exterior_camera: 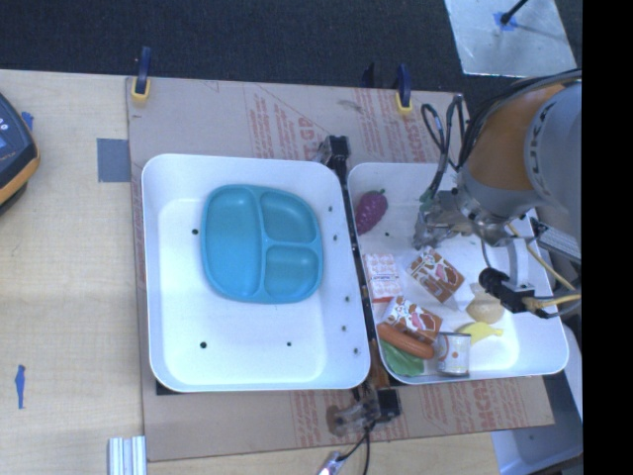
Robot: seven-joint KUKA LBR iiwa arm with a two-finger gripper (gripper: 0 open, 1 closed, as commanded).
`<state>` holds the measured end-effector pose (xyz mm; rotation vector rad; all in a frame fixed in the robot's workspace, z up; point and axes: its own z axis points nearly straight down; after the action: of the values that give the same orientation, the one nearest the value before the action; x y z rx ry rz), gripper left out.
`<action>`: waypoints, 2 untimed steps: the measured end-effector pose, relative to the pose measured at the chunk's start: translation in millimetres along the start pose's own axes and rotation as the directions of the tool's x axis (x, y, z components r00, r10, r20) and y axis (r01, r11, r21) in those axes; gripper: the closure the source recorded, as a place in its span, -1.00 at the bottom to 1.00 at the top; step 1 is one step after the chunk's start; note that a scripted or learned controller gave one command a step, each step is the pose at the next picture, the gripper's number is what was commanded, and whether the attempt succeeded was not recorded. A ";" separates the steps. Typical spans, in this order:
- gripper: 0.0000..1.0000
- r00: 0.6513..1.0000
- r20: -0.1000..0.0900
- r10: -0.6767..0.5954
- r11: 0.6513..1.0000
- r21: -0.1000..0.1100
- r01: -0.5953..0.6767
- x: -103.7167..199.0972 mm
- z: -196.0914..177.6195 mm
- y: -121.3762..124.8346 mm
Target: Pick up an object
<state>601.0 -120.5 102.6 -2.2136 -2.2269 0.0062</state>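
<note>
Plainly parked over the right bin: pincer [432, 231] low among the toy food, grip unreadable

Farthest to the pincer's left, at the frame edge, a yellow-and-black device [12, 151] on the wooden bench. Nearer, a grey tape patch [112, 159] and, higher up, a blue clamp [141, 72] on the edge of the cardboard sheet [247, 117]. Next, the left bin [158, 344], well to the pincer's left, with a teal divided plate [262, 243] lying flat inside.

Past the shared wall, inside the right bin [534, 359]: a purple toy fruit [371, 209] near the pincer's left and slightly above, clearly apart from it. Down-left of the pincer, a small red-and-white packet [382, 273]. Farther below, a red carton [412, 317], then an orange sausage [406, 339] resting against a green piece [399, 362] at the bin's near rim. High above and a little left, a second blue clamp [403, 82].

Directly beneath the pincer in the view, a brown-and-white carton [436, 275], tilted, the closest thing to it; contact or gap impossible to judge. Whether wide or narrow, likewise impossible to make out from this angle.

Lower still, a silver can [453, 354]. Down-right of the pincer, a pale round piece [485, 310] just above a yellow piece [488, 332]. Up-right, the arm's orange band [499, 146].
</note>
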 end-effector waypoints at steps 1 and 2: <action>-1.00 1.000 0.000 0.000 1.000 0.000 0.000 0.0 0.1 -0.1; -1.00 1.000 0.001 0.002 1.000 -0.003 -0.002 12.0 10.6 -56.2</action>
<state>544.7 -108.9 92.2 -2.2176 -2.2268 0.0042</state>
